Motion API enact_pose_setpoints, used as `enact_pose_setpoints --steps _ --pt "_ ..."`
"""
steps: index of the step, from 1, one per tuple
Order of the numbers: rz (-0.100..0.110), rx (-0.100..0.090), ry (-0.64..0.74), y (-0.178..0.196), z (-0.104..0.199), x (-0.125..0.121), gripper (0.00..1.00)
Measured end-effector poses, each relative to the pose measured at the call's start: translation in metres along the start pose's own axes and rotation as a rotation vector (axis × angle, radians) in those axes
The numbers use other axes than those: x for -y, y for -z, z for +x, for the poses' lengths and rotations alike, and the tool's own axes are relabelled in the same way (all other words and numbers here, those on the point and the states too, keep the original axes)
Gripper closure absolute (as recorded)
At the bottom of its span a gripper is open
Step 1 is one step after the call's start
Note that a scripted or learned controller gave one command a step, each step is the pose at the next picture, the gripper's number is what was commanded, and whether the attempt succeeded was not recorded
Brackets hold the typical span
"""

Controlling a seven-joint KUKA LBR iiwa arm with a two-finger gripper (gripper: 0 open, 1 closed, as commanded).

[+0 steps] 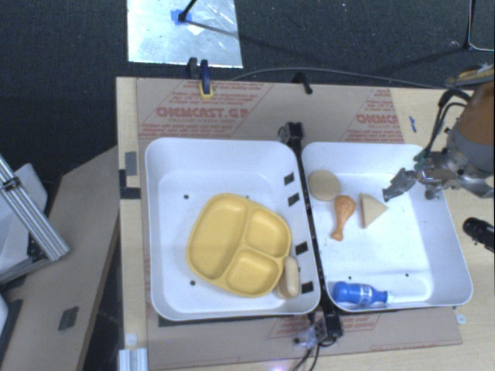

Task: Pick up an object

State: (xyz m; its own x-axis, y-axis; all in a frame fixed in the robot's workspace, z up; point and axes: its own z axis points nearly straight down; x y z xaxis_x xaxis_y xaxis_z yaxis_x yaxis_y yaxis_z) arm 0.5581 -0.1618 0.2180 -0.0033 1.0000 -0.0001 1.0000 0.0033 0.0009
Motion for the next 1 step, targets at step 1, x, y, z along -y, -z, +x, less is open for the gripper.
enact_pose_setpoints --steps 1 --pt "0.002 0.0 -0.002 -0.052 -0.0095 -0.0043 0.0"
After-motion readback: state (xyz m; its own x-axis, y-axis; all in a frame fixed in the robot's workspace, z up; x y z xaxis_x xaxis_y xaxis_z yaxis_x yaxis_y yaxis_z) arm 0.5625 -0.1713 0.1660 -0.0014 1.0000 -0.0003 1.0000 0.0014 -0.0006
